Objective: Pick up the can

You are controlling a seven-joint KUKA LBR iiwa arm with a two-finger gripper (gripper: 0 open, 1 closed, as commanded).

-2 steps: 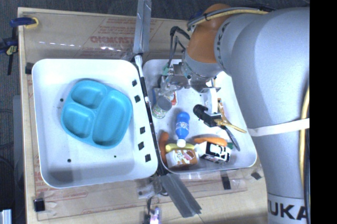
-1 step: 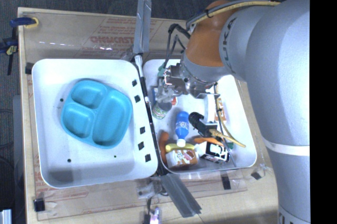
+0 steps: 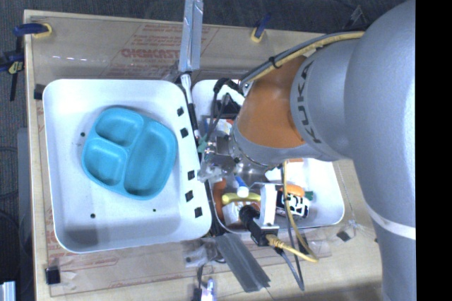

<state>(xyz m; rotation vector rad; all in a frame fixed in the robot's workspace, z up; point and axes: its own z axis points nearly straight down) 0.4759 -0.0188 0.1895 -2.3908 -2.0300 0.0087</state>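
Note:
The grey arm with its orange band [image 3: 272, 116] reaches in from the right and covers most of the right bin [image 3: 337, 211]. My gripper [image 3: 215, 164] is low inside that bin, close to its left wall. A dark reddish-brown round shape [image 3: 220, 191] lies just below the gripper; it may be the can, but too little of it shows to tell. The arm hides whatever lies under the wrist.
Below the gripper the right bin holds a yellow item [image 3: 236, 199], a small white ball [image 3: 242, 191], an orange piece [image 3: 294, 188] and a black-and-white object [image 3: 297, 205]. A blue divided plate [image 3: 131, 151] sits in the left bin [image 3: 63, 222]. Cables trail over the right bin's front edge.

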